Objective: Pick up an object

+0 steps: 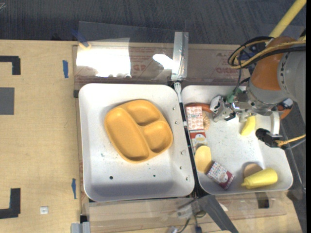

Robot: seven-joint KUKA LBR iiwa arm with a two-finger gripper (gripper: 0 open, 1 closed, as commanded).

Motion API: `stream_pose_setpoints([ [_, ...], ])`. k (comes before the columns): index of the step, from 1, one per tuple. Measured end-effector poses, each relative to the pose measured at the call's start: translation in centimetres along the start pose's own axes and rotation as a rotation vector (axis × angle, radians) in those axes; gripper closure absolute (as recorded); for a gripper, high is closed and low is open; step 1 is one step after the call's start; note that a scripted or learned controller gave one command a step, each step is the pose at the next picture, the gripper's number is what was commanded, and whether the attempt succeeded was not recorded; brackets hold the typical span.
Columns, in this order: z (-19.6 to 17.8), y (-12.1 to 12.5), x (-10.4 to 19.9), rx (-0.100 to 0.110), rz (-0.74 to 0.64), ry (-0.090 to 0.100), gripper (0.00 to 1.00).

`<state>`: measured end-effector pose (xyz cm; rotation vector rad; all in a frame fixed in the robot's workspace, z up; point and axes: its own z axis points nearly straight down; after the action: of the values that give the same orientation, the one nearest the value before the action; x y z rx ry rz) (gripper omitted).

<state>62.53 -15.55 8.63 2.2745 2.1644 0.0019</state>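
The gripper hovered low in the right bin, beside a small yellow banana; jaw state unclear. The banana looked light, smooth, best gripped across its middle.

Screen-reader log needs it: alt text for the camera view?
A grey robot arm's gripper hovers over the right bin among small food items; the left bin holds a yellow divided plate.
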Motion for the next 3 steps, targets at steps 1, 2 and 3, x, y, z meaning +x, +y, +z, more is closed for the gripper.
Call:
stream_pose_setpoints([
  [1, -0.1, -2.9, 1.6, -0.001, 0.006, 0.001, 0.00],
  [2, -0.8, -0.2, 1.9, -0.001, -0.239, -0.002, 0.00],
  [3, -0.1, -0.5, 1.7, 0.000, -0.093, 0.002, 0.00],
])
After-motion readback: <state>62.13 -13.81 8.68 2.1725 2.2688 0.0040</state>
